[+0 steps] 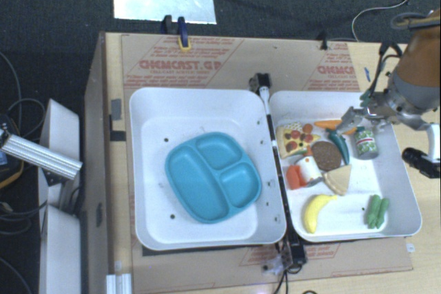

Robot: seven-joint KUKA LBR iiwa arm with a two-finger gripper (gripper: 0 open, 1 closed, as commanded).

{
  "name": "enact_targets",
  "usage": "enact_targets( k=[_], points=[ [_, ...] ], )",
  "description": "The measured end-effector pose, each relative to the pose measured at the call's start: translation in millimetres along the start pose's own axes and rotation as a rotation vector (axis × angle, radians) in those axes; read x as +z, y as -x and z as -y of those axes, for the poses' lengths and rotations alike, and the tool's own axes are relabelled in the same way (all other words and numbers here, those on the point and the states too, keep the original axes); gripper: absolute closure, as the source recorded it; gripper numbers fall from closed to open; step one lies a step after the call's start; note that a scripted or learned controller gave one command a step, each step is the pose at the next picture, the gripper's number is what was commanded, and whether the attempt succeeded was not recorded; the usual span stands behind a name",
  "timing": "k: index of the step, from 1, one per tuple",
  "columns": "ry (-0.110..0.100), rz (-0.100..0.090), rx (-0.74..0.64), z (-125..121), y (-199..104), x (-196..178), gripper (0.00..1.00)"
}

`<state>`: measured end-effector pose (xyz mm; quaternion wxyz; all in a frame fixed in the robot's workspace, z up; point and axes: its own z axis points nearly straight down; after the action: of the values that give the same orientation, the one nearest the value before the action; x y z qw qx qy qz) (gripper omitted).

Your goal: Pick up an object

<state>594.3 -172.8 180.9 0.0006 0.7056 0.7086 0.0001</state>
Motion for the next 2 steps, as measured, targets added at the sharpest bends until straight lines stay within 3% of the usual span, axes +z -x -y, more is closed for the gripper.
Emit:
enact_targets(
  k=[1, 2],
  points=[
    [0.006, 0.0, 0.003, 20.0, -13.9, 92.8, 0.0],
    [0.01, 0.001, 0.0, -24.8, -20.6, 92.1, 0.0]
  ],
)
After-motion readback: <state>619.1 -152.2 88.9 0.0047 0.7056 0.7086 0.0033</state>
